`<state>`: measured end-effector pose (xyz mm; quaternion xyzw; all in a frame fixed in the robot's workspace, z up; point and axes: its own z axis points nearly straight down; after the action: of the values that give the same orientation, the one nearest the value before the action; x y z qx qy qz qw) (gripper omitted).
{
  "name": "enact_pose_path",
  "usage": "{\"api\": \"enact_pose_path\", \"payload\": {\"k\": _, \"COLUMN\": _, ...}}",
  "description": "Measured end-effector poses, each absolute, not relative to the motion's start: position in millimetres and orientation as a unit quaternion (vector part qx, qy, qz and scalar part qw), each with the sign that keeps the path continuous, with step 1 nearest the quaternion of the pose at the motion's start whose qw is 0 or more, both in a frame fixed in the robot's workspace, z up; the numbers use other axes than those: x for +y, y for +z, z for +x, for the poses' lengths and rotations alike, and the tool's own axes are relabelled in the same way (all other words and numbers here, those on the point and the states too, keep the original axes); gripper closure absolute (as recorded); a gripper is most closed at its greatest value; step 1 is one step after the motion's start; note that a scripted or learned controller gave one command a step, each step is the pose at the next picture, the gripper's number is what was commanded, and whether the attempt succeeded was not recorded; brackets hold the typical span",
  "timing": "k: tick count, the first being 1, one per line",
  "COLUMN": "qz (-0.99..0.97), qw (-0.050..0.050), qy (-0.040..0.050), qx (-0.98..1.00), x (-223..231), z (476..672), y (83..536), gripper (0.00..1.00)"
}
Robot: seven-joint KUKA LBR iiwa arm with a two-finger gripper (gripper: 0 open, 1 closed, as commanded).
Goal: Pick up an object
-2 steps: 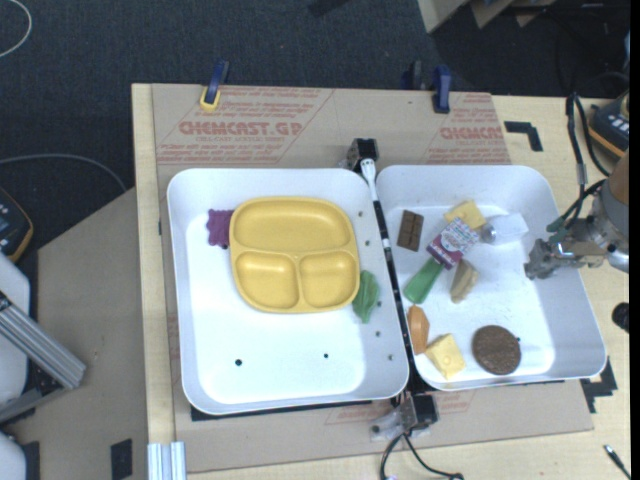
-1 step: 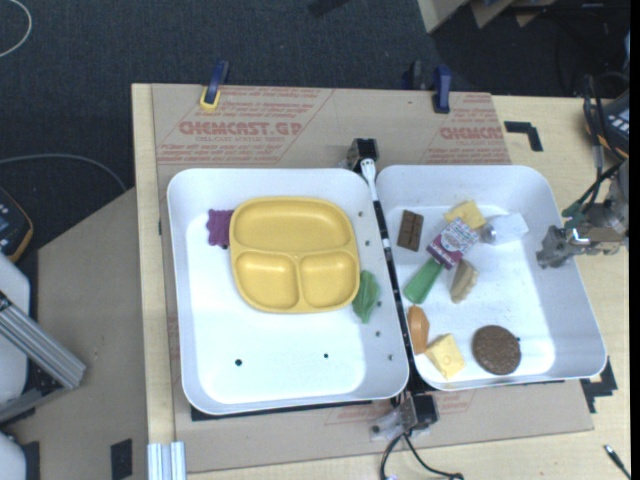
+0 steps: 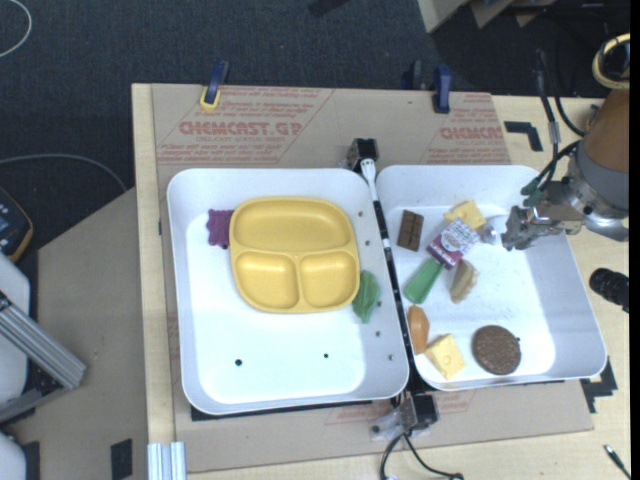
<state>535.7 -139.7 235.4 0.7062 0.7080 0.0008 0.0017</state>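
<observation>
My gripper [image 3: 517, 230] hangs over the upper right part of the right bin [image 3: 560, 298], just right of a yellow cheese wedge [image 3: 464, 214] and a purple-and-white packet [image 3: 455, 240]. Nothing shows in its grasp. Below the packet lie a green cucumber piece [image 3: 422, 281] and a tan piece [image 3: 462, 282]. A brown chocolate bar [image 3: 410, 229] sits near the bin's left wall. At the front lie an orange piece [image 3: 418, 325], a yellow block [image 3: 446, 356] and a round brown cookie [image 3: 496, 349].
The left bin [image 3: 270, 373] holds a yellow divided plate [image 3: 295, 253], a purple item [image 3: 218, 227] at the plate's left and a green leaf-like item [image 3: 366, 296] at its right. Cables run by the arm at the right.
</observation>
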Motion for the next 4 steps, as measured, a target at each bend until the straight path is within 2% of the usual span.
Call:
{"api": "enact_pose_path", "payload": {"k": 2, "qz": 0.707, "qw": 0.001, "qy": 0.0008, "qx": 0.707, "x": -54.7, "z": 577.0, "y": 235.4, "gripper": 1.0}}
{"api": "enact_pose_path", "payload": {"k": 4, "qz": 0.706, "qw": 0.002, "qy": 0.0012, "qx": 0.708, "x": 35.0, "z": 627.0, "y": 216.2, "gripper": 1.0}}
